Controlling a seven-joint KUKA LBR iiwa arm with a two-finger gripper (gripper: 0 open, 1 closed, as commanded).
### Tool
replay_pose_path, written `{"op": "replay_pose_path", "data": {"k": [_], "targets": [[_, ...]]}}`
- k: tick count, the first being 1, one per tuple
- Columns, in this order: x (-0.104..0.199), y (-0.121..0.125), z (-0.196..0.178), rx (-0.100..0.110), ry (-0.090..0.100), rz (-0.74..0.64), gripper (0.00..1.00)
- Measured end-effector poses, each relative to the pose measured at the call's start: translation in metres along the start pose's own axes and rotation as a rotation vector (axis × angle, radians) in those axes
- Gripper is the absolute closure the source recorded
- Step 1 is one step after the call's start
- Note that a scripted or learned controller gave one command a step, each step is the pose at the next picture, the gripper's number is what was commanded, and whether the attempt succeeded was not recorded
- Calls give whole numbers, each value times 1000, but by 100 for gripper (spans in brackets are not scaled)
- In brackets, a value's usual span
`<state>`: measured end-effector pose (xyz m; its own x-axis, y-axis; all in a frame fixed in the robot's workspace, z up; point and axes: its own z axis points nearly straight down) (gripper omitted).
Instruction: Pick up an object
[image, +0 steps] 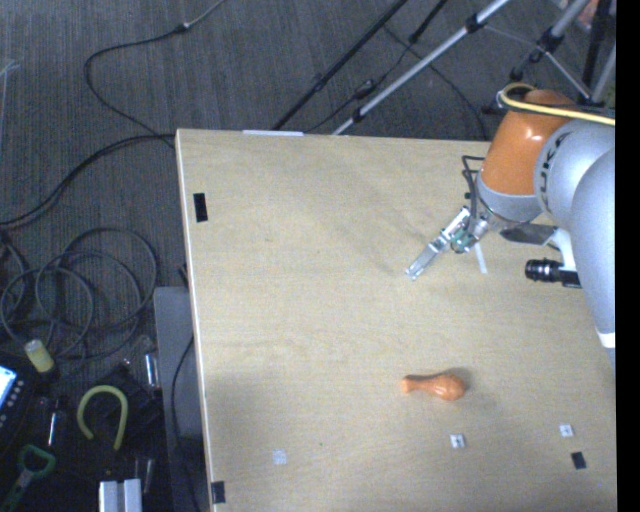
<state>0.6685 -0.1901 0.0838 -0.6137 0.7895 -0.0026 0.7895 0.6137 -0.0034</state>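
Observation:
An orange gourd-shaped object (437, 386) lies on its side on the light wooden benchtop (300, 300), toward the front right. My gripper (446, 268) hangs over the bench's right part, well behind the orange object and apart from it. It is open: one silvery finger (422, 263) points down-left and a thin pale finger (481, 262) sits to its right, with nothing between them. The grey arm with its orange band (520, 150) comes in from the right.
Small black and white markers (457, 440) dot the benchtop near its front edge, and a black tab (200, 207) sits near the left edge. Cables (80, 290) and tools lie on the floor to the left. Tripod legs (420, 60) cross behind the bench.

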Motion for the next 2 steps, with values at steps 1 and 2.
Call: {"op": "replay_pose_path", "data": {"k": [1,2], "targets": [[0,1,-10,0,-4,-1,100],[44,26,-94,-6,2,-11,100]]}}
